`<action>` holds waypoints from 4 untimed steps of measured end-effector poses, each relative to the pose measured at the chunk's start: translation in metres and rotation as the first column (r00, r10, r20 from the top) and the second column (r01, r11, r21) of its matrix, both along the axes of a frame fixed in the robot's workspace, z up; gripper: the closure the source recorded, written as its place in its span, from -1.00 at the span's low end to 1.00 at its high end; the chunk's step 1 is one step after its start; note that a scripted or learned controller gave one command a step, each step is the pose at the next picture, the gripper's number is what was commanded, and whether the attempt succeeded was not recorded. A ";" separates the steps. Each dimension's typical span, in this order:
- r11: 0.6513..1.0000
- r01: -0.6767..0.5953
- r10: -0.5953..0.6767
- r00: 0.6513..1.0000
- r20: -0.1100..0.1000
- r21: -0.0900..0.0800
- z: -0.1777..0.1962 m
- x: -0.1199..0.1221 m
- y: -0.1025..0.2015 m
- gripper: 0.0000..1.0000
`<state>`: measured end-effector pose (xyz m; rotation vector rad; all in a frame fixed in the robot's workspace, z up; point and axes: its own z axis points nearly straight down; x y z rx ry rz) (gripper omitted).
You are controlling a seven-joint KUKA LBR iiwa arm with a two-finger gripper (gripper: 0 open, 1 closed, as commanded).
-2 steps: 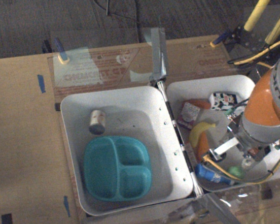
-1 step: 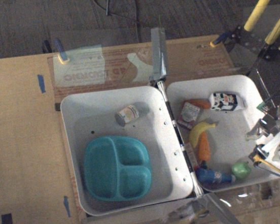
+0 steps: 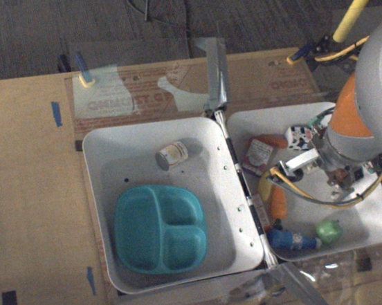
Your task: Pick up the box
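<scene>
The arm (image 3: 353,109) comes in from the right and hangs over the right bin (image 3: 369,220), with the gripper (image 3: 335,172) pointing down over the middle of it. From where I stand I cannot tell whether the gripper is open or closed, and I see nothing in its hold.

The box (image 3: 257,153), reddish with a pale label, lies flat in the far left corner of that bin, close to the wall shared with the left bin (image 3: 108,159). It is to the gripper's left in the view and clear of it. An orange thing (image 3: 274,141) touches its far edge, with a black-and-white spotted thing (image 3: 299,136) just beyond. A banana (image 3: 265,189) and a carrot (image 3: 278,204) lie nearer than the box, then a blue bottle (image 3: 290,240) and a green apple (image 3: 329,230).

The left bin holds a teal plate (image 3: 160,229) and a can (image 3: 172,155).
</scene>
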<state>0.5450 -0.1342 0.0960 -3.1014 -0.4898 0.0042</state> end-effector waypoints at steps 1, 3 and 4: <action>0.994 0.107 -0.107 0.994 0.001 -0.001 0.093 0.097 -0.017 -1.00; 1.000 0.029 -0.029 1.000 0.005 0.001 -0.009 -0.007 0.023 -1.00; 0.994 0.110 -0.110 0.994 0.001 -0.001 0.021 0.000 -0.007 -1.00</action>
